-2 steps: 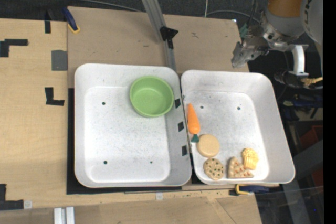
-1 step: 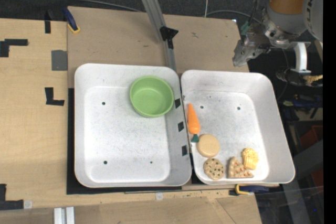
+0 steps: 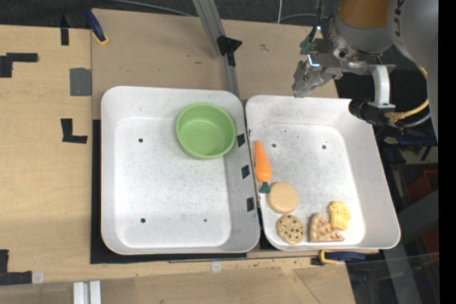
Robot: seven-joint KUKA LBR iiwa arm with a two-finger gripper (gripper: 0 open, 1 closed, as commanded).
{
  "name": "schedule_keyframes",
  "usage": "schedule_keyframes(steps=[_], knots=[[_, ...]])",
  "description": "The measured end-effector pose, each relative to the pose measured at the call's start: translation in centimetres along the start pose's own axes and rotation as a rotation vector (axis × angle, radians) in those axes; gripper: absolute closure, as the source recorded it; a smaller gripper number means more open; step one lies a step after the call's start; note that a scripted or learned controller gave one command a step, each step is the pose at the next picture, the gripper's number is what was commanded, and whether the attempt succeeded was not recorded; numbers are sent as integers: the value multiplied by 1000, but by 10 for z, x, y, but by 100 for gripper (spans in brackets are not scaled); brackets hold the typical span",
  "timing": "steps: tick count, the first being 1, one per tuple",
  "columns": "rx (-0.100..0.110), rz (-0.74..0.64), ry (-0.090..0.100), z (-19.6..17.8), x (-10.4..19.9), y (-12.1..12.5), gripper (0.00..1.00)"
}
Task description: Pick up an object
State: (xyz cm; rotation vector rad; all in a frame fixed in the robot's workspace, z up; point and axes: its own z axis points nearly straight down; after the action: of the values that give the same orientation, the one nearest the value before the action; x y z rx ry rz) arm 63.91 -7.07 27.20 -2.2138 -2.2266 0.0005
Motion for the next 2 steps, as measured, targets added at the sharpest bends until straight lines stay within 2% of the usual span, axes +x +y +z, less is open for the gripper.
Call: schedule_keyframes(steps=[1,2], knots=[[1,-1,1,0,56,-4,100],[3,1,0,20,102,-12,100]])
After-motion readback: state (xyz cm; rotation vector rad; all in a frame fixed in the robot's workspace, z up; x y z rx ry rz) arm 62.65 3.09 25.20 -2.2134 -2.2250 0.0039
